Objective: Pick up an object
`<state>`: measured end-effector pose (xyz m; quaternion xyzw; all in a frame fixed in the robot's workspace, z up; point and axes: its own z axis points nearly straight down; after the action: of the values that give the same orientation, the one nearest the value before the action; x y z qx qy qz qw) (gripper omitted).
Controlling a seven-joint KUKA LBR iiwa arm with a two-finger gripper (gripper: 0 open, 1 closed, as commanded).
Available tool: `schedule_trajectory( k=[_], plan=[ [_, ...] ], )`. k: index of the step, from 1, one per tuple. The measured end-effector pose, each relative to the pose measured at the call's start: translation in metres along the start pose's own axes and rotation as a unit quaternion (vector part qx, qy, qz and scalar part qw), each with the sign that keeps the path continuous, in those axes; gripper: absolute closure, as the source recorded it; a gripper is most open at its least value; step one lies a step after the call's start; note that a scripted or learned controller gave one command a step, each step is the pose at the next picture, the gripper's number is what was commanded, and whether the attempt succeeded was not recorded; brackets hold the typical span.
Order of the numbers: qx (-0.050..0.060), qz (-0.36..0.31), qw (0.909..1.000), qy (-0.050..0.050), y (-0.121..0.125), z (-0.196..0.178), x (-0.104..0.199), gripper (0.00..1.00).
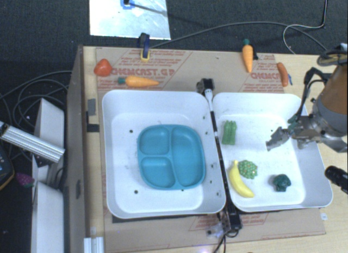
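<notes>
Fingers [273,142] of the gripper [278,139] point left over the right bin [261,102], reaching in from the arm [331,118] at the right edge. They stand narrowly parted, with bare white floor showing between and under them, so the gripper holds nothing. Whether the tips touch the floor or hang just above it I cannot tell from this slanted look down.

My judgement is that the tool sits over open floor because it is between candidates. Four small things lie in this bin: a green ridged block [229,133] near the dividing wall, a yellow banana [240,180] toward the front, a green dotted ball [248,168] touching the banana's upper side, and a dark green lump [281,181] near the front right. The ball and the lump are the nearest, both below the fingers in the view; the block is well apart to the left.

The left bin [119,110] carries a blue divided tray [171,156], lying flat in the middle. Behind both bins, on the cardboard sheet [163,64], lie toy carrots [248,57] and a red piece [103,67], out of play as spares, I would guess.

The arm is cut off by the frame, so its wrist and mount are mostly unseen. The dark lump is too small to name. A clip [205,86] sits where the bins meet.
</notes>
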<state>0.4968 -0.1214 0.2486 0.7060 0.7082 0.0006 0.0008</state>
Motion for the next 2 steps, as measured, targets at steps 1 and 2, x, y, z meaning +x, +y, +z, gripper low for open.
schedule_trajectory(
  k=[1, 2],
  plan=[
    [0.002, 0.001, 1.0, 0.001, -0.011, 0.136, 0.035, 0.0],
    [0.001, 0.001, 1.0, 0.0, -0.011, 0.165, 0.026, 0.0]
  ],
)
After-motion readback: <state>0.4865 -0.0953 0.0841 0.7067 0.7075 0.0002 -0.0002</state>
